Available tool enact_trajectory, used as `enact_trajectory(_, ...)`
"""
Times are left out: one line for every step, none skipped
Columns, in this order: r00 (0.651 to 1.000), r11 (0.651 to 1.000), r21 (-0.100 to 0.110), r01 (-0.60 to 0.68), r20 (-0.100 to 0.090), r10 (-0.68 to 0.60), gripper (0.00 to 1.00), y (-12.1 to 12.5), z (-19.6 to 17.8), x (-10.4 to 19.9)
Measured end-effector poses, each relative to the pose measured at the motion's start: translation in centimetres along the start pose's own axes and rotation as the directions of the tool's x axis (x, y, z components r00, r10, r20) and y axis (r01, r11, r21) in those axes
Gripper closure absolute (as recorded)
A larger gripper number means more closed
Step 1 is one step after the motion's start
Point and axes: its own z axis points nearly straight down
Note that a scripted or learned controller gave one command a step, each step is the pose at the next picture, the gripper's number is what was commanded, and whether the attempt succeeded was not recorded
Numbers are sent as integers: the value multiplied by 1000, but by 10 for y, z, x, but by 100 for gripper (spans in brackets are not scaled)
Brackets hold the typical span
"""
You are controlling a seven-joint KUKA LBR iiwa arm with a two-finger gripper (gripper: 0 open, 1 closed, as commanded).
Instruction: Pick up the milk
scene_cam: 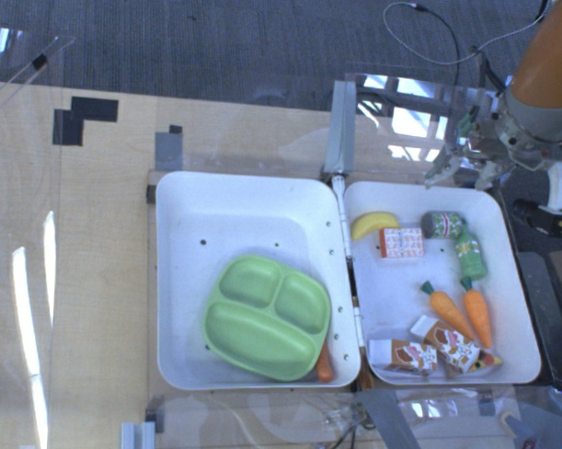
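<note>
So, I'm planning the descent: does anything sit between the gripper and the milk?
Nothing visible covers the red-and-white carton, taken as the milk. The gripper hangs over the right bin's far rim. A banana lies close on the carton's left and a green can on its right, possibly crowding the approach.

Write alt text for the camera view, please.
The arm's hand hovers above the far edge of the right bin, which holds a banana, cartons, carrots and bottles. The left bin holds a green tray.
</note>
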Motion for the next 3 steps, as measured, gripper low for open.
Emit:
enact_trajectory(997, 997, 1, -72, 0, 72, 0, -68, 134, -18)
enact_trajectory(997, 997, 1, -72, 0, 72, 0, -67, 134, -18)
enact_trajectory(989, 989, 0, 150, -1, -150, 0, -117, 129, 19)
